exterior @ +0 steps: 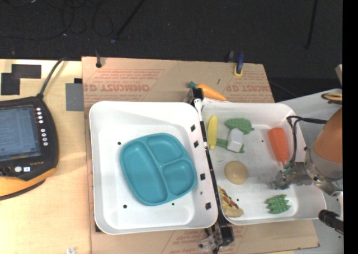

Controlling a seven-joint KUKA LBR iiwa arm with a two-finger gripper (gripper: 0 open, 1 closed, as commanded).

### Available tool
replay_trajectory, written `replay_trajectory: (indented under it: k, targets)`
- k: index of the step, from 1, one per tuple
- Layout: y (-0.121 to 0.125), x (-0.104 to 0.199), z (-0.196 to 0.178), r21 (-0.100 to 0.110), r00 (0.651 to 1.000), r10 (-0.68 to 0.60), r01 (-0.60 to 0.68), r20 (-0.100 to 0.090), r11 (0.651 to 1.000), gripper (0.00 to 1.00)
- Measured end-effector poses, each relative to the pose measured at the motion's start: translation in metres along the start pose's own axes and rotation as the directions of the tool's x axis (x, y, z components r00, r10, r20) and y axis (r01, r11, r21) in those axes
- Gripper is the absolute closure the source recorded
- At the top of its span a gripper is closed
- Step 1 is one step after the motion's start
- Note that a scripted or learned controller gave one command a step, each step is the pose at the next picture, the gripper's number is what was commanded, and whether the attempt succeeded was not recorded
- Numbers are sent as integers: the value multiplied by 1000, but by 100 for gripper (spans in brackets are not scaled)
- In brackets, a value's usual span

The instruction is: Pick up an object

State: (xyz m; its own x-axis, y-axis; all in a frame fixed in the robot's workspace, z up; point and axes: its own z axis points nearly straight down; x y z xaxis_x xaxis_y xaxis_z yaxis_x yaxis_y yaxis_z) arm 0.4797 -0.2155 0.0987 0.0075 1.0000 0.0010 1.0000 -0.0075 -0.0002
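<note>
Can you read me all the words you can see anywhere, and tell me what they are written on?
Red print on the cardboard sheet, two patches behind the bins: upside down and blurred, too unclear to quote.
Screen of the tablet controller: text too small to read.
Nothing readable on the white bins, toy foods or blue plate.

I see glossy white plastic bins (112, 118), a smooth matt teal plastic plate (158, 168), shiny plastic toy carrot (278, 143), brown printed cardboard (168, 79) beneath, pale wood tabletop (61, 191).
</note>
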Motion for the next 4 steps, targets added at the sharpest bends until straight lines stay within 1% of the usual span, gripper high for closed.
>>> replay_trajectory:
  k: [1, 2, 3, 4]
  targets:
    - [1, 96, -99, -6, 1000, -17, 17, -2, 1000, 100]
    - [-4, 167, -148, -2, 1000, -16, 16, -2, 1000, 100]
    - [-6, 266, -184, 0, 1000, -19, 19, -2, 1000, 100]
    - [35, 174, -198, -1, 1000, 0, 0, 5, 1000, 100]
